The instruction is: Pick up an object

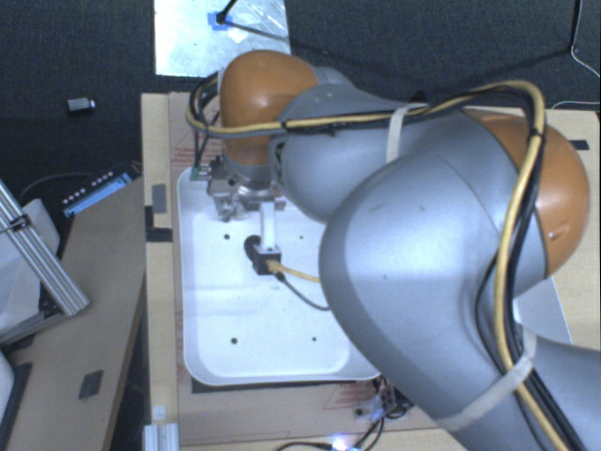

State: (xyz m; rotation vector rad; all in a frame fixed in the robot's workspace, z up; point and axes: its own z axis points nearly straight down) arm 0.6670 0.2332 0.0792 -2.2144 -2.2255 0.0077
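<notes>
My gripper (228, 210) hangs low over the far left corner of the left white bin (244, 350), just inside its back wall. It sits below the orange band (258, 87) of the wrist. The bare bin floor around it shows a few small dark dots. The bulky grey arm (423, 252) reaches in from the right and hides the right bin and the left bin's right side. I see nothing between the gripper's tips from this angle.
A silver metal rail (38, 266) leans at the far left beside the bench. A shiny foil sheet (221, 22) lies on the dark floor behind the bins. A small grey block (82, 105) lies on the floor at upper left.
</notes>
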